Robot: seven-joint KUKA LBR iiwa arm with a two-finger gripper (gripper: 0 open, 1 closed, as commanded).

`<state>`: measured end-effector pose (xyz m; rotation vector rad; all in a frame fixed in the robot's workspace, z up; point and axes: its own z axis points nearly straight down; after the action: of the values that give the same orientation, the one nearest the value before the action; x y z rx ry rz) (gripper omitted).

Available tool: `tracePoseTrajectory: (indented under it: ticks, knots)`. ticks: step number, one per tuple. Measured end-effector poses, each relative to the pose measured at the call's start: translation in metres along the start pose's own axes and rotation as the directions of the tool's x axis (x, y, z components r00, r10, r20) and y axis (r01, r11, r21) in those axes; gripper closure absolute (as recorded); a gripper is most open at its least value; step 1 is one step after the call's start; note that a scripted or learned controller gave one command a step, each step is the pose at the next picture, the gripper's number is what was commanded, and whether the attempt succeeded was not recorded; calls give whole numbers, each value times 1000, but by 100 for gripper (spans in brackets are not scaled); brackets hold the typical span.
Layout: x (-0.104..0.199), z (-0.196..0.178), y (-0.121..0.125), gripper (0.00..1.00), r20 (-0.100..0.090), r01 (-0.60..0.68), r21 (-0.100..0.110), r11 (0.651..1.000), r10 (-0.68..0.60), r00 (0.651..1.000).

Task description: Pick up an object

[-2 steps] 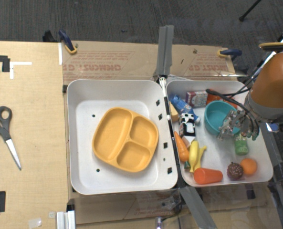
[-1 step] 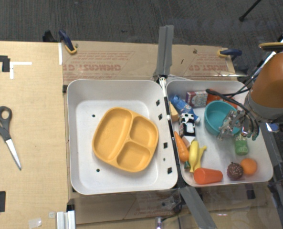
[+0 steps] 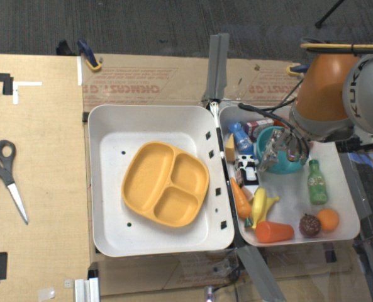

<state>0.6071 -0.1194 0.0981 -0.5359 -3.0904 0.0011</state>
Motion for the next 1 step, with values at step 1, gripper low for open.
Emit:
tracePoseTrajectory:
  ticks: [1]
  knots:
    - [-7,0,20,0,-2,-63,6,998,63,998]
